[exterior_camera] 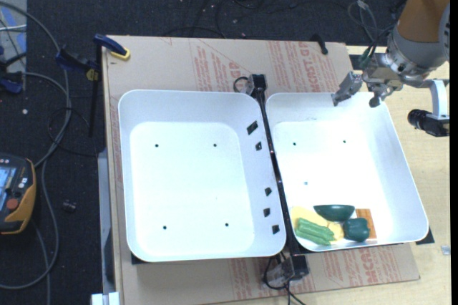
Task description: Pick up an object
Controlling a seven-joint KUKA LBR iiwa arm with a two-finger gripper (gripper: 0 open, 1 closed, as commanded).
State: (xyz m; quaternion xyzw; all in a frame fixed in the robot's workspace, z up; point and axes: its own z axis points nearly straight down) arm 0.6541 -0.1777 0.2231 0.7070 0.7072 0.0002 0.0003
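We note a blue-and-yellow clamp (112,46) at the table's (186,60) far left corner. The left bin (132,110) sits on the left half of the table, its floor bare white. A row of small black clips (266,190) runs along the seam where the two bins meet. In the right bin (401,146) we find all the objects gathered at its near edge, toward the near right corner: a light green ridged piece (313,231) lying over a pale yellow flat item (303,215), then a dark green bowl-shaped object (334,211), a teal lump (356,230) just beside it, and an orange block (365,215) touching the teal lump from behind. We observe the hand (361,93) over the far edge of the right bin, near its far right corner, well apart from the objects. Its two fingers (344,89) stand spread apart with nothing between them. The arm (424,6), orange above grey, reaches in from the right.
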